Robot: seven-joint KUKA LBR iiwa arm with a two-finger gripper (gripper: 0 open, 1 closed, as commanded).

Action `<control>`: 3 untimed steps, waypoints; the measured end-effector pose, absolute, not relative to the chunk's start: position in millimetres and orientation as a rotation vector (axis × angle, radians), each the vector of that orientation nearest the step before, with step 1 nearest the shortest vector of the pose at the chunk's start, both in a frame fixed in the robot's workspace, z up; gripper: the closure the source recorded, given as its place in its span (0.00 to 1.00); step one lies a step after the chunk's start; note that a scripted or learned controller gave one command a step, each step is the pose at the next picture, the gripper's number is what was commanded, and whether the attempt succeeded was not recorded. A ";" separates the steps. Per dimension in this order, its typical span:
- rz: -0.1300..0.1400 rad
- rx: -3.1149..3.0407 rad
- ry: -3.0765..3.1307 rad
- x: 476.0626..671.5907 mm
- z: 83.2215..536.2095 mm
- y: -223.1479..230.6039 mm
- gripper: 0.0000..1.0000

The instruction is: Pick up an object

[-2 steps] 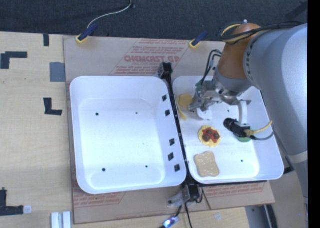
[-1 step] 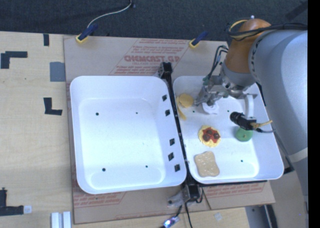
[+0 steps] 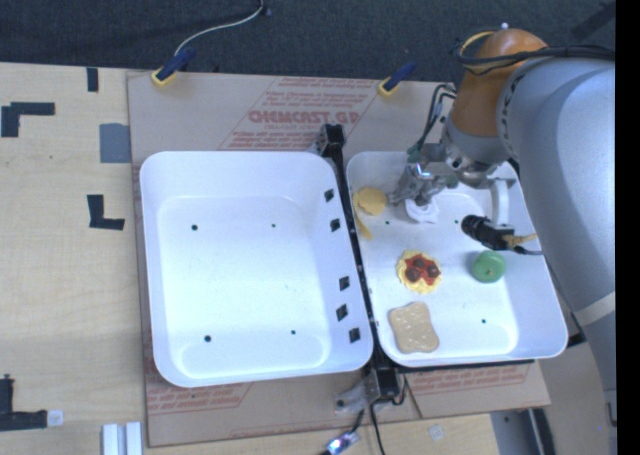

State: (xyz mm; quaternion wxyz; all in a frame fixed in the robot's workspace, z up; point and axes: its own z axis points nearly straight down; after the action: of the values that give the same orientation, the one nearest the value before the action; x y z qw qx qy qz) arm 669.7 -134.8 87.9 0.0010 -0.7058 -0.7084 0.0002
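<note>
Arm: grey arm [image 3: 560, 143] with an orange band [image 3: 492, 78] reaches in from the right over the right bin [image 3: 470, 341].
Hand: the hand [image 3: 420, 191] sits low over the far half of the right bin, just right of the yellow piece [image 3: 370, 201]; whether it is spread or pressed together cannot be told, and nothing can be seen held in it.
Things to pick: all four lie in the right bin. The yellow piece is by the wall shared with the left bin. A round yellow toy with red topping [image 3: 419, 271] lies mid-bin. A green ball [image 3: 488, 267] sits near it on the right. A tan slice [image 3: 413, 328] rests by the near wall.
Left bin: the white left bin [image 3: 240, 273] touches the right bin along one side.
Worktop: both bins stand on a cardboard sheet [image 3: 290, 118] laid on the pale wooden worktop [image 3: 60, 273].
</note>
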 end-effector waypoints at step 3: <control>0.000 -2.219 -2.222 669.3 87.8 -137.9 1.00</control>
State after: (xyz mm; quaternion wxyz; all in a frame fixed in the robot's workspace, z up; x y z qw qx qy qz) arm 669.3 -137.9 87.8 0.0008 -0.7067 -0.7075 -0.0001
